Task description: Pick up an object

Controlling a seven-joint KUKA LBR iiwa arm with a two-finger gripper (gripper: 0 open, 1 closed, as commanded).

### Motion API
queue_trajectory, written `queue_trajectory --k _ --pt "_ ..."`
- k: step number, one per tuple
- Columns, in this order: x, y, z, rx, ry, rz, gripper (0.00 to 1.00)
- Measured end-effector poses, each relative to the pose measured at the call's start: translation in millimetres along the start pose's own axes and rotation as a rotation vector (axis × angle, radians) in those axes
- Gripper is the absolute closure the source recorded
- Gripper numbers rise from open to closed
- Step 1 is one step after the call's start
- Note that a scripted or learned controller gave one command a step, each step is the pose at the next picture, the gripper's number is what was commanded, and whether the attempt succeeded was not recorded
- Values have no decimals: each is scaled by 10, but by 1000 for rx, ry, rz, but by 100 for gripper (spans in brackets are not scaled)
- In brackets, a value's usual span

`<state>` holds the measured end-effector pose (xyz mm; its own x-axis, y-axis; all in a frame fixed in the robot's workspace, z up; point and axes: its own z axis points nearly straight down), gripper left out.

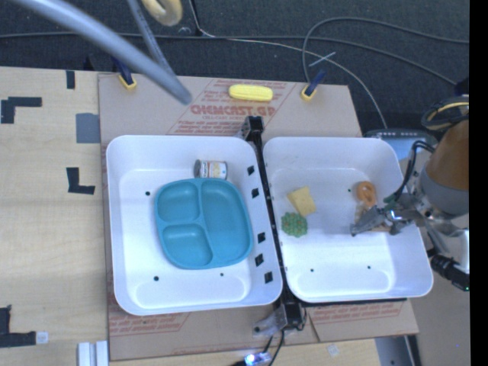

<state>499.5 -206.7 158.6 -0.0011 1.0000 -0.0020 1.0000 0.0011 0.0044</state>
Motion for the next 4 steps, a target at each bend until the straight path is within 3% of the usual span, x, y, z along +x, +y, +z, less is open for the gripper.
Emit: queue_trajectory --k 1,2,4 --pt "65 -4 -607 1 0 -1 100" --pt "65 4 -788 3 1 0 100" --pt "1260 208 -795 5 3 -6 100"
